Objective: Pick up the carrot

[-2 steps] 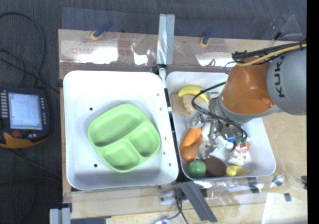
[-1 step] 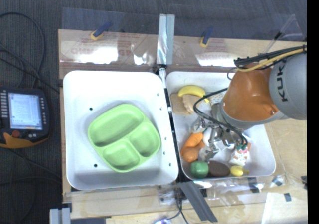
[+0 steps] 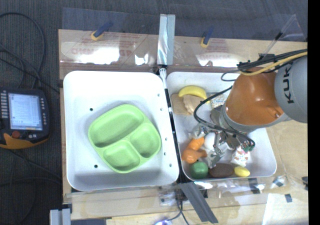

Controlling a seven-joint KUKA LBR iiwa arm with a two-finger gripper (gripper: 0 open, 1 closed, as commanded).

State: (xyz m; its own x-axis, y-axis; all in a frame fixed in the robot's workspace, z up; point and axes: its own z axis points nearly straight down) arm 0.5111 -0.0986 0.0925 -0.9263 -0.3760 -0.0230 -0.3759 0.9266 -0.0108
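Arm: the grey arm (image 3: 295,91) enters from the right, its orange band (image 3: 250,100) above the right bin (image 3: 267,169).
Gripper: the gripper (image 3: 216,145) hangs low in the right bin, among the clutter; cables and the wrist hide its fingertips, so the view does not tell how far it is open or whether it holds anything.
Carrot: the carrot (image 3: 195,144) lies in the right bin, near the left wall, just left of the gripper; contact cannot be told.
Neighbours: an orange round fruit (image 3: 191,155) sits just below the carrot, a green round fruit (image 3: 200,169) below that, then a dark brown item (image 3: 221,170) and a small yellow item (image 3: 242,171) along the front wall.
Rear of bin: a banana (image 3: 192,91) above a pale tan piece (image 3: 189,103).
Left bin: the left bin (image 3: 80,119) holds a green three-compartment tray (image 3: 125,138), set askew.
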